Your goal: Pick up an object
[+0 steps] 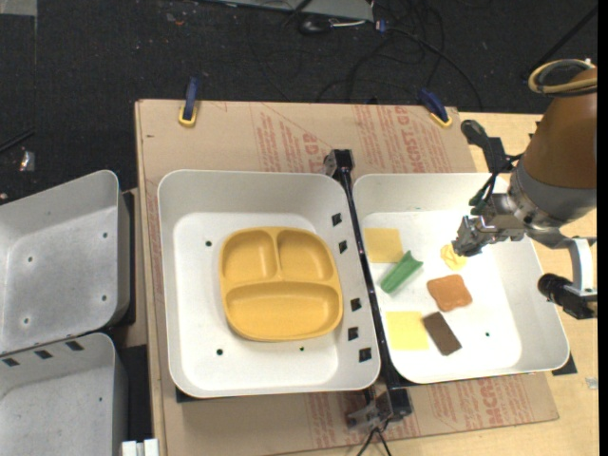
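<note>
1. Yellow, a small piece [453, 256] lies in the right bin [532, 350], directly under the claw [472, 240].
2. The claw seems to touch it; whether its grip is released or clenched, I cannot tell.
3. Nearby lie a green block [401, 273], an orange piece [449, 293] and a brown block [441, 332].
4. The left bin [180, 350] holds a divided yellow plate [281, 283].

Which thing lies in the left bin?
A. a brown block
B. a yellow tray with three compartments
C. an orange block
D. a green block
B: the yellow tray with three compartments lies alone in the left bin, while the green block, the orange block and the brown block all lie in the right bin.
</note>
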`<state>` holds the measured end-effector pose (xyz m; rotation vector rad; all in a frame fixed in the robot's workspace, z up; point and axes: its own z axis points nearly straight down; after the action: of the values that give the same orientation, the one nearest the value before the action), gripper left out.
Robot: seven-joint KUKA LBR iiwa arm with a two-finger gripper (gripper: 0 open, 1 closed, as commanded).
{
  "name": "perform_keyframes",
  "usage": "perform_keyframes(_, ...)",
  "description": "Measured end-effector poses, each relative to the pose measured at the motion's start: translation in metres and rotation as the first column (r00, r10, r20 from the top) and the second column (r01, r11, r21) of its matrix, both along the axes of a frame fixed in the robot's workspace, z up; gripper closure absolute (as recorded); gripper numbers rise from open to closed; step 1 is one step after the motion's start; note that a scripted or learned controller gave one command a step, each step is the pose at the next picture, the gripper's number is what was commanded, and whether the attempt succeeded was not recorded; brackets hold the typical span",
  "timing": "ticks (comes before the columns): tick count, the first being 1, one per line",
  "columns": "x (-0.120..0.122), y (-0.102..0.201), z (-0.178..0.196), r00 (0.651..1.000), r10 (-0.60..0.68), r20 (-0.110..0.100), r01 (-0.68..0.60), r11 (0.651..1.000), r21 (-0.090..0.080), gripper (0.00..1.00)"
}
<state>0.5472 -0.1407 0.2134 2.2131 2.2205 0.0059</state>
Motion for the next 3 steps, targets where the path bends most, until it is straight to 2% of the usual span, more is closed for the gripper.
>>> perform_keyframes(1, 0.000, -0.005, 0.063, 1.000, -0.001, 0.000, 0.001, 1.000, -0.001, 1.00)
perform_keyframes(2, 0.000, -0.006, 0.066, 1.000, -0.001, -0.006, 0.001, 1.000, 0.001, 1.00)
perform_keyframes(3, 0.003, 0.049, 0.066, 1.000, 0.004, -0.007, -0.004, 1.000, 0.003, 1.00)
